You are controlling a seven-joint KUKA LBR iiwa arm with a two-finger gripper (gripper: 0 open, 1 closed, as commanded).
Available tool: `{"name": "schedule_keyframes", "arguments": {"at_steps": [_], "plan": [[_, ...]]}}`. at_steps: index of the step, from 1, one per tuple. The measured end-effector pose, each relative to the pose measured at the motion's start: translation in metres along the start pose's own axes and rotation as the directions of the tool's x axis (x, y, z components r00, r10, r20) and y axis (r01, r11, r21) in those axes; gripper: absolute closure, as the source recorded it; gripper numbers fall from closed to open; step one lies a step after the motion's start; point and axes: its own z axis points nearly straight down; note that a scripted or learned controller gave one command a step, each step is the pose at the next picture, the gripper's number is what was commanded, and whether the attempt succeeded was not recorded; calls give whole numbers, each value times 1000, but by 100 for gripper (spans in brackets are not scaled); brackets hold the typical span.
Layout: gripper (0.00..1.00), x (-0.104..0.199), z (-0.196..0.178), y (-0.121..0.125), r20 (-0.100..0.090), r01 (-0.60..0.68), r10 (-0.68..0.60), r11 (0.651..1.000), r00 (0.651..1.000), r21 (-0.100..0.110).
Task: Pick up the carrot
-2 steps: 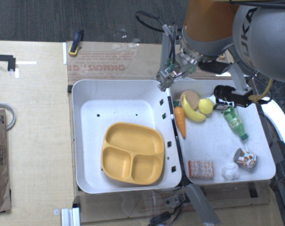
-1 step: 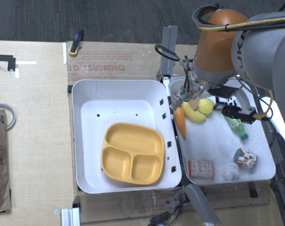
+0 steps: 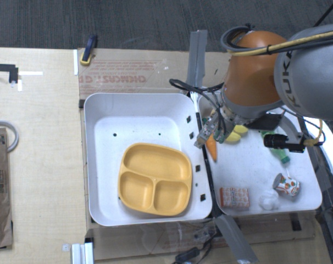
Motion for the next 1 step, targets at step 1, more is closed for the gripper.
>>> {"name": "schedule_keyframes", "arguments": {"at_steps": [1], "plan": [[100, 51, -105, 6, 4, 237, -237, 972, 972, -2]]}}
